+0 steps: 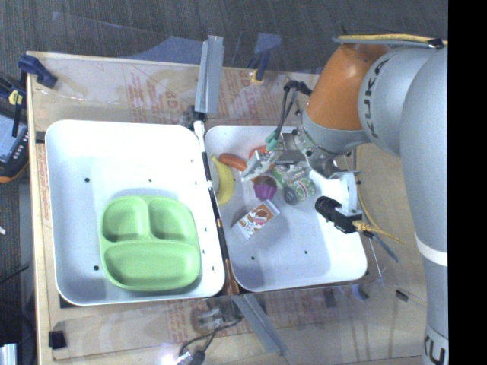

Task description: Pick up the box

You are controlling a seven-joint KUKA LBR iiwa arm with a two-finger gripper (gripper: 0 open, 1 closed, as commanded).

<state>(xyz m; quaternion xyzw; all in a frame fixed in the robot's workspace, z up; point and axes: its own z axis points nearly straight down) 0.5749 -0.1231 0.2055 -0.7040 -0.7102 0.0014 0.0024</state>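
The box (255,220) is a small flat carton with a red and white printed face, lying tilted on the floor of the right bin (297,268), near its middle left. My gripper (283,162) hangs over the back of that bin, up and to the right of the box, among a cluster of small items. The box lies apart from it, with nothing touching it.
A yellow banana (224,182) and a red-orange item (231,161) lie by the right bin's left wall. A purple item (265,188) and a green-patterned can (299,186) sit under the gripper. The left bin (76,158) holds a green divided tray (151,242).
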